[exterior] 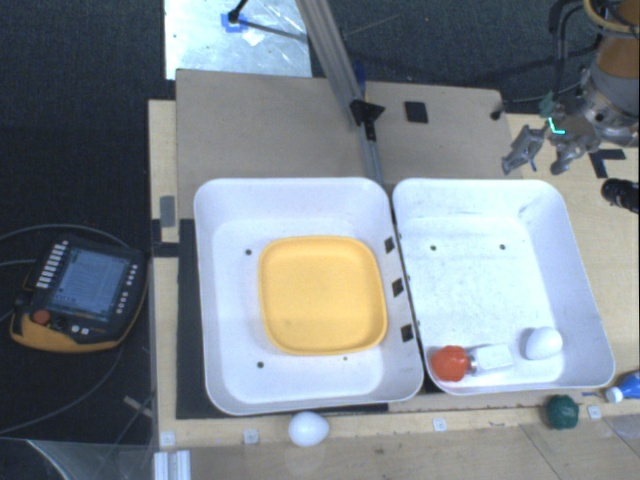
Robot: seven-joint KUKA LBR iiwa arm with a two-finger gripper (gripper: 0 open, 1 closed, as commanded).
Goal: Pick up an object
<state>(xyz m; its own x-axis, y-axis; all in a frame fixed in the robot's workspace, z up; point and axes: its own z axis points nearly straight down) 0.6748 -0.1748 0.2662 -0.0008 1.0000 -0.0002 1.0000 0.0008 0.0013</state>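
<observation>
With its fingers spread and holding nothing, the gripper hung beyond the right white bin, needing descent squarely over the white egg-shaped object.

Legible text, labels, brands, numbers, signs: none. The handheld control unit, on the floor well left of the left bin, has a lit screen and rows of buttons; any characters on them are too small and blurred to read. No markings can be made out on the bins.
</observation>
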